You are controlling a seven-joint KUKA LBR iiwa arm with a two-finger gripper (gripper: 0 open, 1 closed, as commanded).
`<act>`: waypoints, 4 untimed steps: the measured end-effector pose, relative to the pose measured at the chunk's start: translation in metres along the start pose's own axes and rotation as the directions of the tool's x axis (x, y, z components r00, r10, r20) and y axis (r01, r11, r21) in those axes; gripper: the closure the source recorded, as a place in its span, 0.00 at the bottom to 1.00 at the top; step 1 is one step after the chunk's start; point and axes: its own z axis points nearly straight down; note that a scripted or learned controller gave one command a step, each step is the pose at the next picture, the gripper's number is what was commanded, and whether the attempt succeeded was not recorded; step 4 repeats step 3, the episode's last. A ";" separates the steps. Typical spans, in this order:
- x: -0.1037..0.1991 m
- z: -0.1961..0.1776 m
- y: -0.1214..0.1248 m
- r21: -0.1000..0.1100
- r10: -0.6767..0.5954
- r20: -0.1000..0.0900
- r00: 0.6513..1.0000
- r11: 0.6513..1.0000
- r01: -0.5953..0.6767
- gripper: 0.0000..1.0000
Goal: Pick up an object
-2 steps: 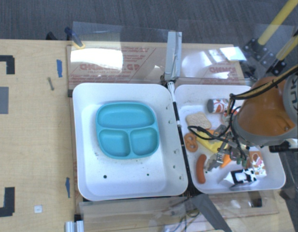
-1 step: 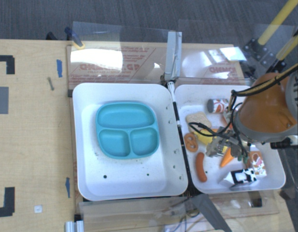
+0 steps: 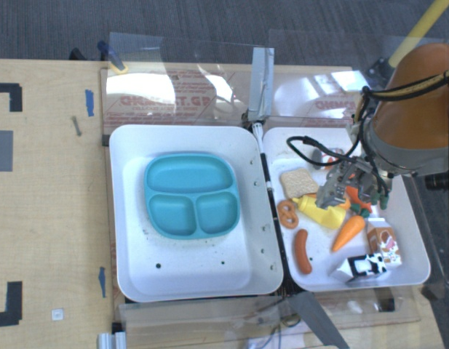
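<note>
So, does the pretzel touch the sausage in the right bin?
Apart. The camera view shows bare white bin floor between the pretzel and the sausage.

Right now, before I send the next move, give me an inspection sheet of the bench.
Surface: two white bins side by side, left bin and right bin, on a wooden bench.
Job's things: in the right bin, bread slice, pretzel, yellow piece, carrot, sausage, small carton, black-and-white item.
Clutter: blue divided tray in the left bin.
Grippers: gripper low over the yellow piece.
Cables: black cable looping over the right bin.
Surroundings: grey floor.
</note>
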 end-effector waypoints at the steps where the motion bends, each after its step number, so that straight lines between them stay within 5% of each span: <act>1: -0.001 -0.007 0.000 0.001 0.000 0.000 1.000 1.000 0.000 1.00; 2: -0.050 -0.039 0.046 0.003 0.126 -0.007 0.992 0.992 -0.126 1.00; 3: 0.023 -0.031 0.056 0.004 0.068 -0.012 0.998 0.998 -0.068 1.00; 4: 0.023 -0.031 0.056 0.004 0.068 -0.012 0.998 0.998 -0.068 1.00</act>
